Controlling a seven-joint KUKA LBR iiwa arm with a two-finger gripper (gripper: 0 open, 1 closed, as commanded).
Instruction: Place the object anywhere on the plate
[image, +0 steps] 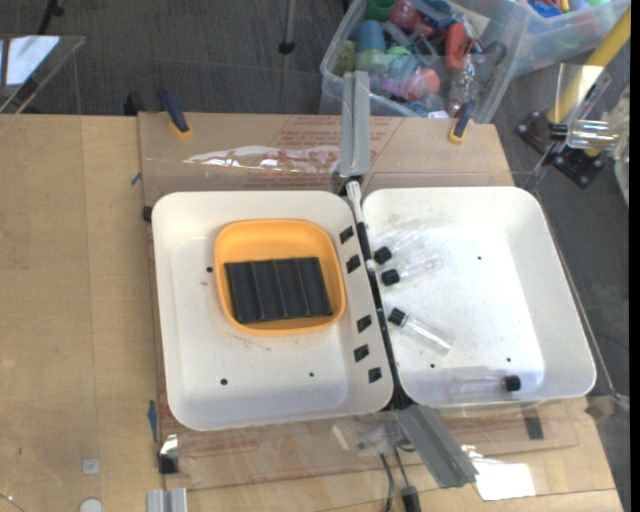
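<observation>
An orange square plate (228, 248) sits in the left white bin (200, 390), slightly left of its middle. A black ribbed rectangular object (278, 289) lies flat on the plate and covers most of its floor. Nothing touches the object or hangs over it.
The right white bin (530, 260) holds several clear vials with black caps: two near its left wall (405, 250), one lower (420, 331) and one by the front wall (482, 383). A clear tub of colourful toys (430, 50) stands behind the bins.
</observation>
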